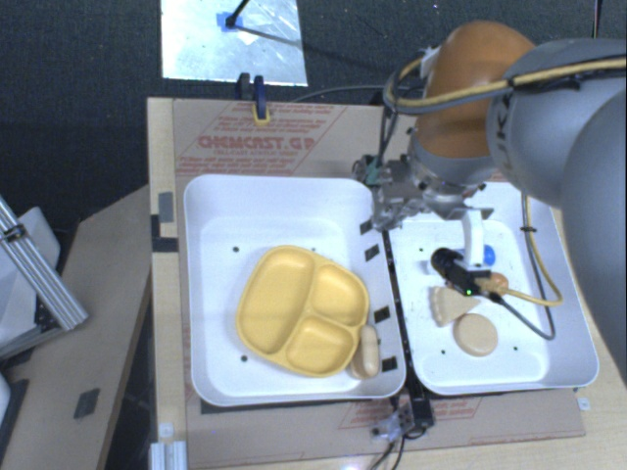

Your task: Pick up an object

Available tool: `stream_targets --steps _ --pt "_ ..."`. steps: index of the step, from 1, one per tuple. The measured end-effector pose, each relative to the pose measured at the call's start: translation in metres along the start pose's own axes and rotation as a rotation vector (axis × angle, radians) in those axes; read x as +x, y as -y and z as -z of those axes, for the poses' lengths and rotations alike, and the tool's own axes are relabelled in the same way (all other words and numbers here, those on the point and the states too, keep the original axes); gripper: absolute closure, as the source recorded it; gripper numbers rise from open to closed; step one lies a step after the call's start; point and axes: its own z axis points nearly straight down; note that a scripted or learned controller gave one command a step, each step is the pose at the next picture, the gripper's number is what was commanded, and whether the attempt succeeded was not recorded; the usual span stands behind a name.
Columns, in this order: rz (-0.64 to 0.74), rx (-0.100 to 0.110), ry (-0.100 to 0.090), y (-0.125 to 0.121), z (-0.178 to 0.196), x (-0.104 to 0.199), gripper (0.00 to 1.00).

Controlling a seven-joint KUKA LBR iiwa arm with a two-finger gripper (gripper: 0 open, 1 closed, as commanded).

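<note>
Though glossy, yellow compartmented plastic tray (304, 310)

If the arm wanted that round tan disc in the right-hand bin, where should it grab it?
Probably from straight above, closing across the disc at its lower right edge. It lies flat, and its upper left edge sits against a pale wedge, so that side leaves less room.
</note>
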Motion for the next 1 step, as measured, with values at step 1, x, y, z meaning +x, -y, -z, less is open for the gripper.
stream_targets --steps 1 --pt "0.001 -0.002 -0.001 -0.0134 0.0079 0.0545 1.00"
